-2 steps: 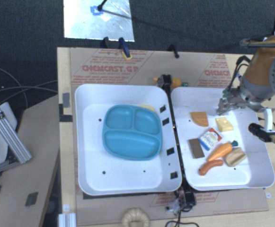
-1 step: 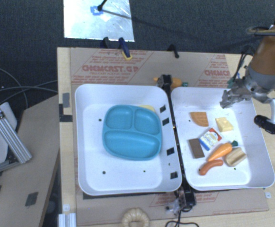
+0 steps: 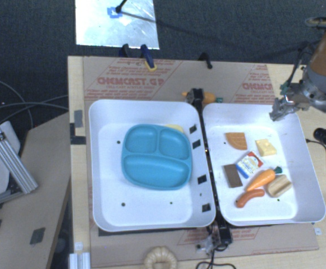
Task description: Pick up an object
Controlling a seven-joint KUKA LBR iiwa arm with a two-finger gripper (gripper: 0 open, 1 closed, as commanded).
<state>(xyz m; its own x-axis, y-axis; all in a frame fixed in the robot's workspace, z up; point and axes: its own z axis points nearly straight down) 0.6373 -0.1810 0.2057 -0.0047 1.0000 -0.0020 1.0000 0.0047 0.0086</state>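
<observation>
The right bin (image 3: 297,150) holds several toy foods: a tan wedge (image 3: 236,140), a yellow block (image 3: 266,147), a small blue, white and red packet (image 3: 249,165), a brown bar (image 3: 233,175), an orange carrot (image 3: 261,179), a bread roll (image 3: 278,186) and a reddish sausage (image 3: 248,198). My gripper (image 3: 281,109) hangs over the bin's far right corner, above and right of the food, with nothing seen in it. Its tips are too small to read.
The left bin (image 3: 104,167) carries a blue divided plate (image 3: 155,156) with a yellow piece (image 3: 175,128) peeking out behind it. A black clamp strip (image 3: 202,150) joins the bins. A cream ring (image 3: 161,258) lies off the bench's front edge.
</observation>
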